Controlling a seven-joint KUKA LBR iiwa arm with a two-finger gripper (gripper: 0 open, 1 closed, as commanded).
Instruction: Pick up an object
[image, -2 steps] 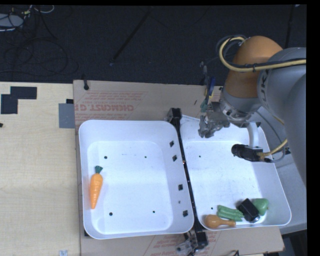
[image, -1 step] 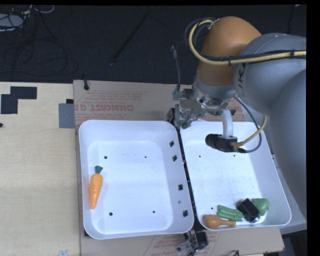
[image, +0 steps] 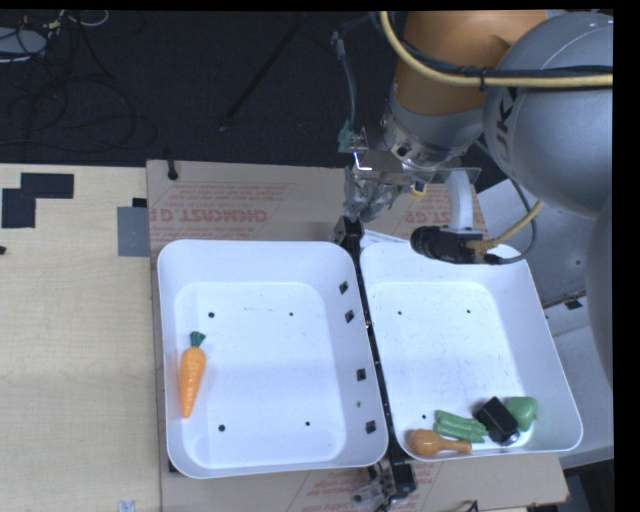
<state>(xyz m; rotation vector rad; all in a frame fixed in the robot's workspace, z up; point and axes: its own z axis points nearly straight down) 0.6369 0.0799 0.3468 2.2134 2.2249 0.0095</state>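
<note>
An orange toy carrot (image: 191, 373) with a green top lies near the left wall of the left bin (image: 255, 262). In the front right corner of the right bin (image: 455, 300) several small things huddle together: a green pea pod (image: 460, 425), a black block (image: 497, 420), a green rounded piece (image: 521, 408) and a tan drumstick-shaped piece (image: 437, 443). My gripper (image: 365, 200) hangs high over the back edge where the two bins meet, far from all of these things.
The divider between the bins (image: 362, 340) runs from back to front with small black clips along it. Brown cardboard (image: 250, 200) lies under the bins. The arm's grey and orange body (image: 480, 70) fills the upper right.
</note>
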